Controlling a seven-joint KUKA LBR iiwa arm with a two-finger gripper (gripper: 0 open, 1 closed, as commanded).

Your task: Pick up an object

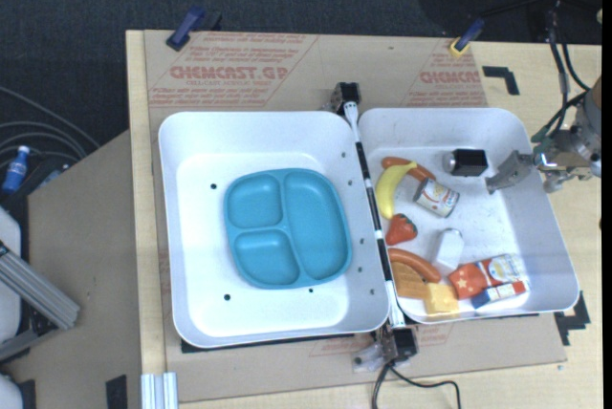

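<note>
Two white bins stood side by side. My gripper [509, 170] hovered at the right bin's [550, 235] far edge; I could not tell its state. It held nothing. The pieces lay in this bin: banana [387, 187], can [436, 198], strawberry [402, 228], carton [490, 277]. I judged the can nearest. The left bin [186, 206] held a blue plate [285, 226].

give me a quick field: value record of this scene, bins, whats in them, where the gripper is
left bin: holds a blue divided plate
right bin: holds the small items
items in right bin: banana, strawberry, small can, black block, hot dog, white bottle, red and white carton, yellow wedge
gripper: over the right bin's far right side, beside the black block
holding anything: nothing seen between the fingers
</note>
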